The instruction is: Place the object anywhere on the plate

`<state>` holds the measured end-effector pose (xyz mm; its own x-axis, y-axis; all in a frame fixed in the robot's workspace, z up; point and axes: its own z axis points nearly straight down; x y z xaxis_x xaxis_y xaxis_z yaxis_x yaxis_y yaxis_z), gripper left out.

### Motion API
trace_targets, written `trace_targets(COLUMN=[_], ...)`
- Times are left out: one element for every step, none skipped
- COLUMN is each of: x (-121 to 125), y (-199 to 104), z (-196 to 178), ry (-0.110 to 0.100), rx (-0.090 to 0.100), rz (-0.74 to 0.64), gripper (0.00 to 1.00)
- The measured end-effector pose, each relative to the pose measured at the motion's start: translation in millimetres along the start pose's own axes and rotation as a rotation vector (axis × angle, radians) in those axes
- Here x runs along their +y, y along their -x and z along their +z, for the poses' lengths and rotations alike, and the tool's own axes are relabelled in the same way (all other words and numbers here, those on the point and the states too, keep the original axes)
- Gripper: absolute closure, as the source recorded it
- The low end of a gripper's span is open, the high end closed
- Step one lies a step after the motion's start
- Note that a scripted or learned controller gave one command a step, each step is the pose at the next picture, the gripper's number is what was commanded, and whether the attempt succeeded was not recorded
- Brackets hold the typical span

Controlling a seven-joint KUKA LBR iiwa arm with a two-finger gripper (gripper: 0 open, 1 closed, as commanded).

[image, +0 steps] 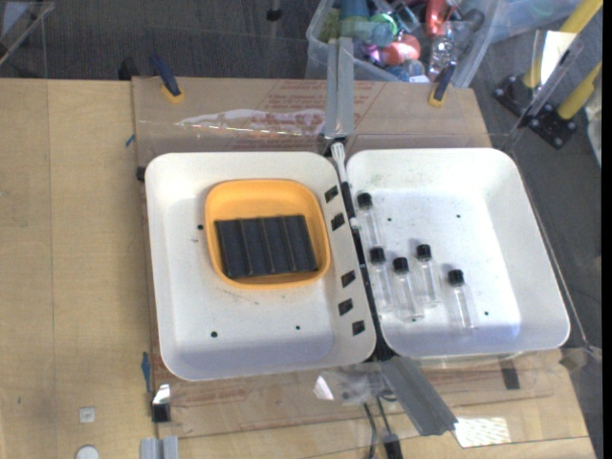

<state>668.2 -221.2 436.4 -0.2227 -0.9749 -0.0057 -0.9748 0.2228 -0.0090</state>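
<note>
An orange plate (220, 204) rests in the left white bin (182, 314). A dark ribbed rectangular block (266, 246) lies flat on the plate, covering most of its middle and lower part. In the right white bin (497, 208) lie several small clear vials with black caps: one near the divider (366, 210), one lower (381, 273), one beside it (403, 285), and others to the right (459, 295).
A clear box of colourful toys (406, 17) stands behind the bins. A metal divider strip (337, 103) runs between the bins with black clips along it. Blue clamps (168, 84) hold the cardboard base at the back.
</note>
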Motion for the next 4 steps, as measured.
trace_targets(x=[0, 1, 2, 1], y=[0, 5, 11, 7], z=[0, 1, 1, 2], ry=[0.002, 0.004, 0.004, 0.005], rx=[-0.001, -0.002, 0.000, -0.001], rz=[-0.321, -0.667, -0.949, -0.980], gripper=[1.00, 1.00, 1.00, 1.00])
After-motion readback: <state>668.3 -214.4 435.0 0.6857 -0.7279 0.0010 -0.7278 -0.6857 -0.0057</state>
